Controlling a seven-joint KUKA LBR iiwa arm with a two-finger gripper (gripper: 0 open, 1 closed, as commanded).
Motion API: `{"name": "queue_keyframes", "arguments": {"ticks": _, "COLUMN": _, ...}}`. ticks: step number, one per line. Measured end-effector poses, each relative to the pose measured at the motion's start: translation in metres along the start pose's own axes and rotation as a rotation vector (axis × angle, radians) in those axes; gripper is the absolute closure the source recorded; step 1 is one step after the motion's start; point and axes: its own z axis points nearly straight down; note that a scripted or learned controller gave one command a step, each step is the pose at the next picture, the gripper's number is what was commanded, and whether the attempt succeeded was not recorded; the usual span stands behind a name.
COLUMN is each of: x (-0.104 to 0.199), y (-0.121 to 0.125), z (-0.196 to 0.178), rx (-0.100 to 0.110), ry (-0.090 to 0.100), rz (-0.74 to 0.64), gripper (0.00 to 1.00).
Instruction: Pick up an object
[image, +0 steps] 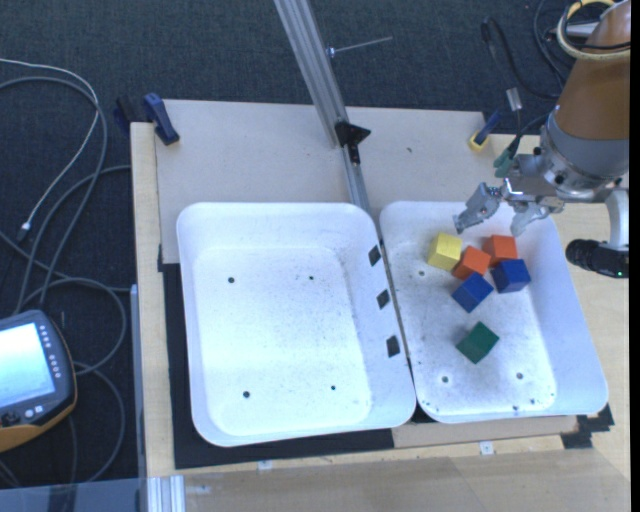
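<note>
Two smooth, speckled white plastic bins (200, 235) on a matt pale wooden bench (250, 150), holding matt coloured blocks (478, 342).

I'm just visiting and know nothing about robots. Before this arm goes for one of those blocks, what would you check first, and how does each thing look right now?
1. Gripper free of any load: ok, nothing sits between its open fingers.
2. Gripper above the bin that holds the blocks: ok, it hangs over the far end of the right bin.
3. A block standing apart from the others: ok, the green block lies alone, nearer the camera.
4. The cluster easy to grasp: not ok, the yellow block, two orange blocks and two blue blocks lie packed together.
5. Gripper height above the blocks: cannot tell from this single slanted view.
</note>
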Motion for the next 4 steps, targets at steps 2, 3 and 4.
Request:
{"name": "queue_keyframes", "arguments": {"ticks": 2, "x": -0.049, "y": 0.079, "z": 0.172, "rx": 0.000, "ry": -0.003, "rz": 0.004, "gripper": 0.00}}
{"name": "queue_keyframes", "arguments": {"ticks": 3, "x": 0.000, "y": -0.001, "z": 0.168, "rx": 0.004, "ry": 0.002, "rz": 0.000, "gripper": 0.00}}
{"name": "queue_keyframes", "arguments": {"ticks": 4, "x": 0.003, "y": -0.072, "z": 0.168, "rx": 0.005, "ry": 0.001, "rz": 0.003, "gripper": 0.00}}
